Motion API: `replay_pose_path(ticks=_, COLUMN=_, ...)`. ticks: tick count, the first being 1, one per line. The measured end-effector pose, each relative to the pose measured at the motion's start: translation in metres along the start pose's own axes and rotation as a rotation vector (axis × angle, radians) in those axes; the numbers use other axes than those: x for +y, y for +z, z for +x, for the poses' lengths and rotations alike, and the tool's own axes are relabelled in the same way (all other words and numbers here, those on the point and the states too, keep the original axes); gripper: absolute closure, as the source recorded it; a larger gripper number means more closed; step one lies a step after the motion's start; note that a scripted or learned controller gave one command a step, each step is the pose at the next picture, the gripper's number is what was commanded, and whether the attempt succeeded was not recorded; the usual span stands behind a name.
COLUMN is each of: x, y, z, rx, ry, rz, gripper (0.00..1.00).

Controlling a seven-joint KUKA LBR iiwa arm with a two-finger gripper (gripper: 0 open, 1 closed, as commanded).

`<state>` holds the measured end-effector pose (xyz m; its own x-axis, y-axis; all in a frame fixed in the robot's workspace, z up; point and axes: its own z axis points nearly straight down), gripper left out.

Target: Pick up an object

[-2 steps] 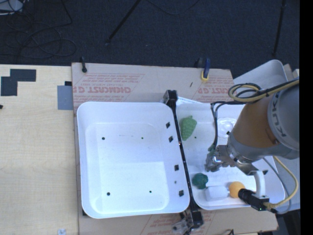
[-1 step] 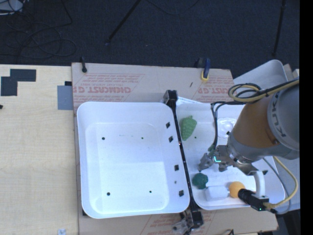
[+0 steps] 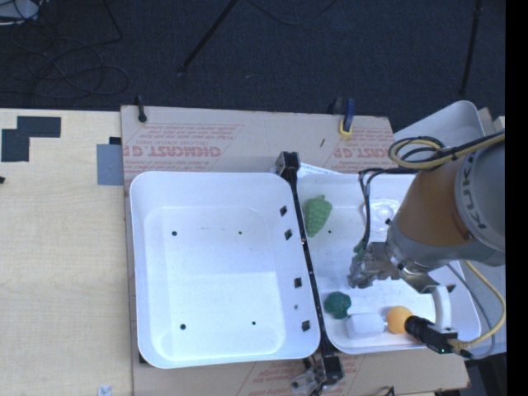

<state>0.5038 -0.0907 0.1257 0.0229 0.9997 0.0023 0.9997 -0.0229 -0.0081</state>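
Over the right bin (image 3: 462,332), the gripper (image 3: 360,275) hung low above the bin floor, but whether it was apart, together or clamped on anything could not be told from this slanted view. Within that bin, a light green object (image 3: 317,213) lay near the divider toward the far end, a dark green object (image 3: 337,304) sat just below the gripper, and an orange ball (image 3: 398,319) rested beside a small white object (image 3: 364,326) near the front wall. Beside it on the counter stood the left bin (image 3: 142,221).
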Motion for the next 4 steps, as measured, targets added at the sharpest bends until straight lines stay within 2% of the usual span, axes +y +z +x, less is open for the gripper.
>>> replay_pose_path(ticks=1, x=0.0, y=0.0, z=0.0, rx=0.0, ry=0.003, rz=0.0, gripper=0.0)
replay_pose_path(ticks=2, x=0.0, y=-0.009, z=-0.001, rx=0.001, ry=0.004, rz=0.002, gripper=1.0)
replay_pose_path(ticks=3, x=0.0, y=-0.009, z=-0.001, rx=0.001, ry=0.007, rz=0.002, gripper=0.0)
replay_pose_path(ticks=4, x=0.0, y=0.04, z=0.009, rx=-0.003, ry=-0.022, rz=-0.006, gripper=0.0)
